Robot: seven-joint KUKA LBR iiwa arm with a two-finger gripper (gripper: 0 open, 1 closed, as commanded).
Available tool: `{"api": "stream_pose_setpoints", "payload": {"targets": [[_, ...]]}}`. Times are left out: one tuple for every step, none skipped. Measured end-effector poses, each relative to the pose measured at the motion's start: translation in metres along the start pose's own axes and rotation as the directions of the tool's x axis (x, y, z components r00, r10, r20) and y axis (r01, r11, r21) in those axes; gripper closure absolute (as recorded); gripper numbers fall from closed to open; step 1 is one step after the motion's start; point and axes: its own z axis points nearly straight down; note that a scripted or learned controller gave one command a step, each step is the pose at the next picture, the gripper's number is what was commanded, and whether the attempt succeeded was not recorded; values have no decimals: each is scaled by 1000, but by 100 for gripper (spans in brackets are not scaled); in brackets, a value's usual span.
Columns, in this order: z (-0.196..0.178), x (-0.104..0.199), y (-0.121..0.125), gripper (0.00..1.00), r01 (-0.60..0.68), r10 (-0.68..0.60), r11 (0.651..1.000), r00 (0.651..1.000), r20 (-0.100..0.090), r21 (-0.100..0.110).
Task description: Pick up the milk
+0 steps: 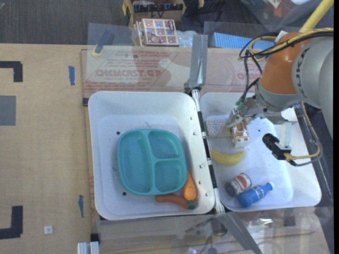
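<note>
The milk [241, 134] is a small white carton with brown-orange print, standing tilted in the right bin [304, 192] near its upper left part. My gripper [237, 119] comes down from the orange-banded wrist [280, 73] right onto the carton's top. Its fingers grip the carton's upper end, and the carton hangs just below them, above the banana [228, 156].
In the right bin there are also a white textured packet [214, 127], a red-labelled can [239, 183] and a blue bottle [255, 193]. A black connector on a cable [273, 144] hangs right of the carton. The left bin [106, 110] holds a teal divided plate [152, 162], a carrot [172, 199] and an orange [189, 187].
</note>
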Motion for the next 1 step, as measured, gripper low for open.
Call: {"api": "stream_pose_setpoints", "payload": {"targets": [[-76, 34, -17, 100, 43, -42, 999, 999, -14, 26]]}}
